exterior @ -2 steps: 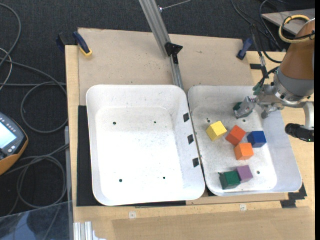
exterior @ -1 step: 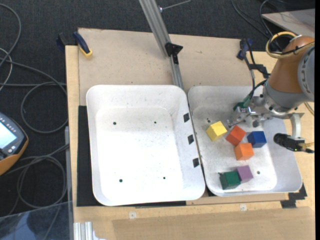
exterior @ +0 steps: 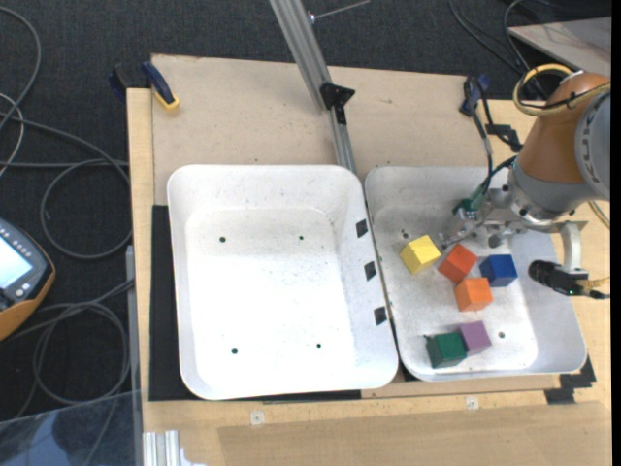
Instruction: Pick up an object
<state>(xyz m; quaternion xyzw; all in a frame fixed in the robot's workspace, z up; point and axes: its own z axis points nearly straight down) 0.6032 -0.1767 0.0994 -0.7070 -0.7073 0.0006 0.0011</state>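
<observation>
Gripper [exterior: 473, 229] hovers just above red block [exterior: 457, 261].

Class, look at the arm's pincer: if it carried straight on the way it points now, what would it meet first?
Probably the red block, just below the pincer in the right bin; the yellow block lies close beside. Depth is unclear from this slanted view.

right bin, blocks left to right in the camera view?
Yellow block → green block → red block → blue block. Orange and purple blocks left out: they overlap others in x.
</observation>
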